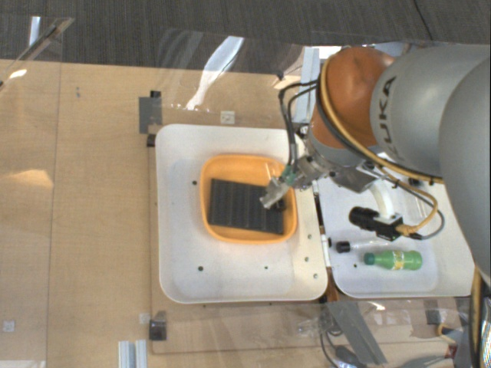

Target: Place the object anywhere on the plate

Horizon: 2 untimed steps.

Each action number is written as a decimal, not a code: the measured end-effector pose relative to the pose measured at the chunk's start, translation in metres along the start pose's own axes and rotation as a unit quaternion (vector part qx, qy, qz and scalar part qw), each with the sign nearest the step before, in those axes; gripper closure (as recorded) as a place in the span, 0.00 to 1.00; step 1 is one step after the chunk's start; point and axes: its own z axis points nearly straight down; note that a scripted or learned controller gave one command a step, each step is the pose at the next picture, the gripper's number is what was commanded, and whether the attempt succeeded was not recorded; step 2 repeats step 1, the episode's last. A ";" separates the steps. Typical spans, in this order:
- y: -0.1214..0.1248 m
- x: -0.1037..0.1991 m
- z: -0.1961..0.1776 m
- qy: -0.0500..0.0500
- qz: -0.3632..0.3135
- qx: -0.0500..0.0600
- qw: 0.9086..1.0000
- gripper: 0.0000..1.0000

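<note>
From my seat at the remote station I see the arm reaching in from the right, its grey body and orange band hanging over the seam between the two white bins. The tool sits low over the right edge of the orange plate, which lies in the middle of the left bin. A dark ribbed rectangular pad lies flat on the plate, covering most of its floor, with its long sides running roughly left to right. The tip of the tool is right at the pad's upper right corner, touching it or just above it; I cannot say which from this slant. I also cannot tell whether the tool is open or closed, since its end is small and blurred against the plate's rim. In the right bin a green bottle lies on its side near the front wall, and a small pen-like thing lies just to its left. Both bins rest on the pale wooden surface.
</note>
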 end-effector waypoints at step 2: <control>-0.012 -0.060 -0.010 -0.001 -0.047 0.000 0.999 0.00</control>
